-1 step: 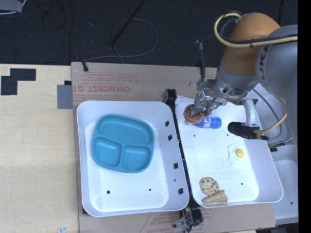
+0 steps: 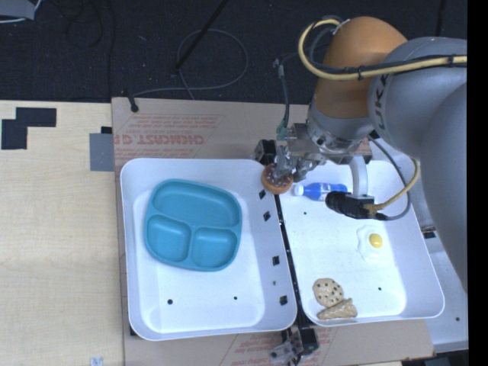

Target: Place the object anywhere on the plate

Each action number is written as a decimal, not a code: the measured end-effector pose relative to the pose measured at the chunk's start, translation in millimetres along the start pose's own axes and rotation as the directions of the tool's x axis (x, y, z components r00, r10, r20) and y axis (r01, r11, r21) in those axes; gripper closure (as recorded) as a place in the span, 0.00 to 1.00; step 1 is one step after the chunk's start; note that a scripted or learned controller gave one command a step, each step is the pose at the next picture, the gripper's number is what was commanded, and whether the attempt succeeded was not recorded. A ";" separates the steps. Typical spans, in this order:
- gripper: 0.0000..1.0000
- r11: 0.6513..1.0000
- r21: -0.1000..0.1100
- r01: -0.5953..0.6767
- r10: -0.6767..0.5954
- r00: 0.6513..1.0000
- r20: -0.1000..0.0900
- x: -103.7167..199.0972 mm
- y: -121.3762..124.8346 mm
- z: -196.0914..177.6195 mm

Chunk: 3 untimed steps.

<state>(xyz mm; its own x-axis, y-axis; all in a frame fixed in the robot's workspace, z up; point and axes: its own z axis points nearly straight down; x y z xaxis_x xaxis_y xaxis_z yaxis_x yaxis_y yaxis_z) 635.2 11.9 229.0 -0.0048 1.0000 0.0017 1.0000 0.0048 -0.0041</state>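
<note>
While the gripper [image 2: 279, 175] hung over the divide between the two bins, a small brown doughnut-like object [image 2: 276, 181] sat pinched at its fingertips. Carrying seemed underway; next it needed travel left to the blue plate [image 2: 193, 224], then release.

Lying under both white bins [image 2: 133, 204]: a sheet of brown cardboard [image 2: 191, 132] with mirrored red print, itself resting on a pale wooden benchtop [image 2: 53, 242] carrying black and grey tape marks [image 2: 30, 124] near the left edge. Stretching across the top, beyond the bench: dark carpeted floor [image 2: 114, 36], with thin black cables [image 2: 210, 52] looping over it.
</note>
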 end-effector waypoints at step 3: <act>1.00 1.000 0.002 0.000 0.000 1.000 0.002 149.1 -30.7 11.3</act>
<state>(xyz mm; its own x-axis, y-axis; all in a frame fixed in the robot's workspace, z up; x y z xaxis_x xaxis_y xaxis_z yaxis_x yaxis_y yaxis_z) 603.7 160.8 218.1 -0.0045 1.0000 0.0002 1.0000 0.0045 -0.0065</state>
